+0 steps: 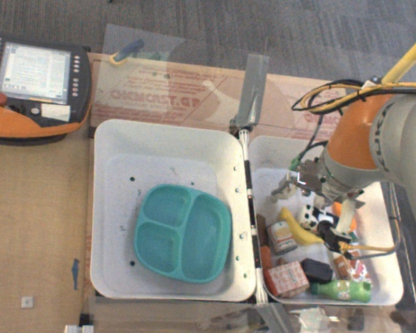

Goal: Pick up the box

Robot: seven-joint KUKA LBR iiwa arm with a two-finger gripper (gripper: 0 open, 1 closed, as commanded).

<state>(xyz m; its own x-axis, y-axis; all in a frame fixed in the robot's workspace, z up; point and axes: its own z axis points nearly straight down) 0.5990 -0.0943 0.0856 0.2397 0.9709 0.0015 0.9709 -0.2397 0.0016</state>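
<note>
Jaws: hidden beneath the wrist and its fittings; whether they are parted or closed, and whether anything sits between them, cannot be told.
Gripper (319, 209): low over the right bin (395, 272), above the heap of small goods.
Arm (386, 135): grey with an orange band, reaching in from the right, directly above and behind the jaws.
Box (287, 277): reddish, lying tilted near the front wall of the right bin, below and a little to the left of the jaws, apart from them.
Banana (298, 229): yellow, just left of and below the jaws.
Black-and-white item (307, 215): close under the jaws, beside the banana; kind unclear.
Small can (282, 237): left of and below the jaws, between banana and box.
Black block (317, 270): below the jaws, just right of the box.
Green bottle (341, 289): lying on its side at the front of the right bin, below the jaws.
Left bin (114, 153): well left of the jaws.
Teal divided tray (183, 233): three compartments, resting in the left bin.
Teach pendant (33, 87): on the bench, far left of the jaws.
</note>
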